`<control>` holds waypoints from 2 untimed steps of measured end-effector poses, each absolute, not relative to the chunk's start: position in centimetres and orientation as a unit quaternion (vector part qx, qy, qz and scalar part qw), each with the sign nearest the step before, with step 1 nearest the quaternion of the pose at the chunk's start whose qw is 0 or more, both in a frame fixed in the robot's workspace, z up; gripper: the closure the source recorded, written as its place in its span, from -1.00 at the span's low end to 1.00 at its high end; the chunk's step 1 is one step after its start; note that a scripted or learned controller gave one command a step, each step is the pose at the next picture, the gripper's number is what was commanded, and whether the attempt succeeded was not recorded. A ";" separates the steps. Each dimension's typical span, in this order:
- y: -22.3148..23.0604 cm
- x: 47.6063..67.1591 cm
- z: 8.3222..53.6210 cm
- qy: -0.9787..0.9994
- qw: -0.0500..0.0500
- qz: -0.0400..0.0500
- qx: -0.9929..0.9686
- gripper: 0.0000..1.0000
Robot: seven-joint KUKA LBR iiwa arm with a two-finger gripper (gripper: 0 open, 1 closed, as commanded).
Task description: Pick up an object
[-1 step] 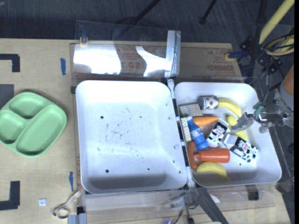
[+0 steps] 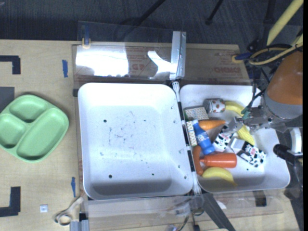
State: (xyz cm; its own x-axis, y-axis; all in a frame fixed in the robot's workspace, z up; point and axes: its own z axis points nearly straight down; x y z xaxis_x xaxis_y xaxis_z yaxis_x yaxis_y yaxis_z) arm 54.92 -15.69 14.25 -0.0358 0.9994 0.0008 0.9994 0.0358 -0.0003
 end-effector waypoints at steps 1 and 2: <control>-17.4 56.7 18.4 -0.719 -0.001 -0.001 -0.695 -1.00; -21.3 60.6 9.8 -0.798 -0.001 -0.003 -0.603 -1.00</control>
